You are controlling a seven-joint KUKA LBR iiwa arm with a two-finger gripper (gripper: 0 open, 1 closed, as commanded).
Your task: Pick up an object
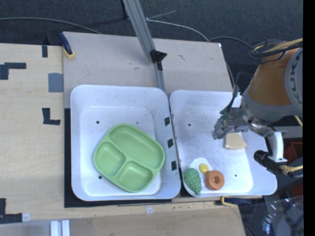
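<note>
My gripper [225,131] hangs low over the right bin [197,112], near its right side. A tan, bread-like piece [235,141] lies just below and right of the fingertips, touching or nearly touching them. At the bin's front edge sit a green bumpy vegetable [193,181], an orange doughnut-shaped ring [214,179] and a white piece with a yellow spot [201,167]. The grey and orange arm [275,87] covers the bin's right rim.
A green divided plate [129,156] lies in the left bin [83,132]. A slanted metal bar [142,28] runs down to the bins' back edge. Cables and a black fitting [268,160] hang at the right of the bench.
</note>
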